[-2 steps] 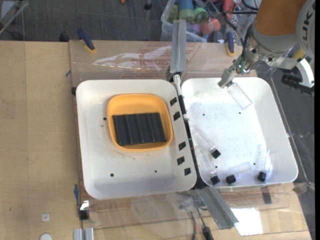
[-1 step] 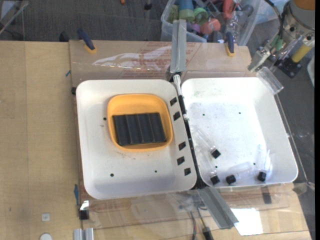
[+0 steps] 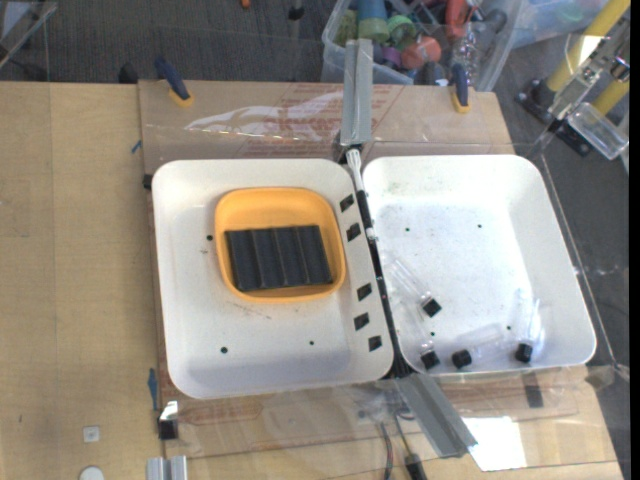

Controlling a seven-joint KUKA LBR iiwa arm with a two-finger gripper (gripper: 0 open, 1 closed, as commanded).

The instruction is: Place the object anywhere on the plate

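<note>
Wooden bench (image 3: pixel 70 228) — two white bins (image 3: pixel 190 348), clear toy tub (image 3: pixel 440 18) behind

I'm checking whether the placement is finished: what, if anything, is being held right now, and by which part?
Nothing is held: the dark ridged object lies flat on the orange plate in the left bin.

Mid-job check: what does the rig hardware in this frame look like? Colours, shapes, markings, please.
A grey metal rail runs down to the seam between the two white bins, left bin and right bin. Black square tabs line that seam. A blue clamp with an orange tip grips the bench's rear edge.
</note>
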